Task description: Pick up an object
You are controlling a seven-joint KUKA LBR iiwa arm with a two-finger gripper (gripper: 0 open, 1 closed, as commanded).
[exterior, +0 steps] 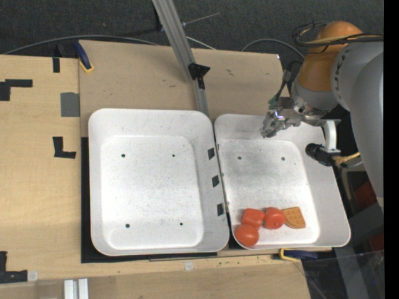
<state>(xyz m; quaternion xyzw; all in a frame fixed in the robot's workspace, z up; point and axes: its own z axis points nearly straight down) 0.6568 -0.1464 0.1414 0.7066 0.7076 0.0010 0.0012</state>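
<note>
Over the far rim of the right-hand bin [324,229]: gripper [272,127], pointing down, well apart from anything worth picking. Nothing between the fingers [268,129], nothing touched; too small and blurred to tell how far open. Well nearer the camera than the fingers, against the bin's near wall: three red pieces [252,217] [274,218] [247,234] bunched and touching, with a tan wedge [294,217] just beside them on the arm's side. To do the step well, probably: carry across the bin, centre over one piece rather than the bunch, open wide, descend straight. Likeliest snags: a neighbour nudged aside, or a finger meeting the near wall. Beyond the fingers, away from the arm: left-hand bin [149,120].
</note>
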